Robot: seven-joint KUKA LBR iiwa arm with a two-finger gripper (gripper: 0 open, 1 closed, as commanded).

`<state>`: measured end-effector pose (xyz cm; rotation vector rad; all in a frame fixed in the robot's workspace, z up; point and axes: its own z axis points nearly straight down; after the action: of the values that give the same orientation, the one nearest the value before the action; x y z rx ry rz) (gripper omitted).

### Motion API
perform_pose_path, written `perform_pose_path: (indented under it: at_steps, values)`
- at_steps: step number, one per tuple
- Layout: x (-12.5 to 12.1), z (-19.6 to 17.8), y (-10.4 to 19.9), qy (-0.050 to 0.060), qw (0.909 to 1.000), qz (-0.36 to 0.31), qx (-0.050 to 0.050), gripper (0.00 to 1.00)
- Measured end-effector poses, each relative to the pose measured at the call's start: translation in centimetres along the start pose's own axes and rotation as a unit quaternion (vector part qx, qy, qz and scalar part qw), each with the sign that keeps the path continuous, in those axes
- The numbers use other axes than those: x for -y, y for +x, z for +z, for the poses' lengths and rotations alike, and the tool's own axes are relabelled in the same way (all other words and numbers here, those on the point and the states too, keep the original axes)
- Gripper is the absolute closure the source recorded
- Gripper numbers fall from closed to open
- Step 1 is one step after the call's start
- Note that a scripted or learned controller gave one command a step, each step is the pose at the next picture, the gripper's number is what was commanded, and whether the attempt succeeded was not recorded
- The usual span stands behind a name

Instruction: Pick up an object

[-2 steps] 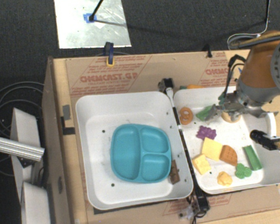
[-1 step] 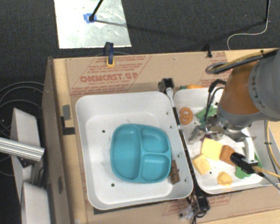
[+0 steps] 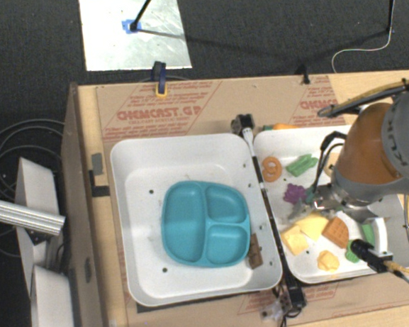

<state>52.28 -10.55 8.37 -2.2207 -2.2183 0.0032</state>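
Sitting in the right bin (image 3: 285,142) was a pile of toy food, a purple lump (image 3: 293,193) just beside the gripper (image 3: 313,201), whose grip I couldn't tell, plus yellow cheese (image 3: 311,226), while a glossy teal plate (image 3: 205,222) lay left and the cardboard (image 3: 158,106) read CHEMCAST.

On the view's left of the gripper (image 3: 313,201), I see a teal divided plate (image 3: 206,223) lying in the left bin (image 3: 133,201). Farther out that way stands a metal rail (image 3: 24,216). Beyond the gripper, past the cardboard (image 3: 185,104), lies a silvery sheet (image 3: 134,30).
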Motion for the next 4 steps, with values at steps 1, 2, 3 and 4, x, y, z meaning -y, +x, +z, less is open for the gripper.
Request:
perform_pose_path:
  at_steps: [1, 2, 3, 4]
  values:
    - [-8.6, -0.2, -1.2, -0.007, 1.0, -0.004, 0.002, 0.0]
    - [-4.1, 0.0, 0.7, 0.0, 1.0, -0.001, 0.0, 0.0]
    - [0.3, 0.0, -2.2, 0.0, 1.0, 0.001, 0.0, 0.0]
    - [3.8, 0.0, -0.3, 0.0, 1.0, -0.001, -0.001, 0.0]
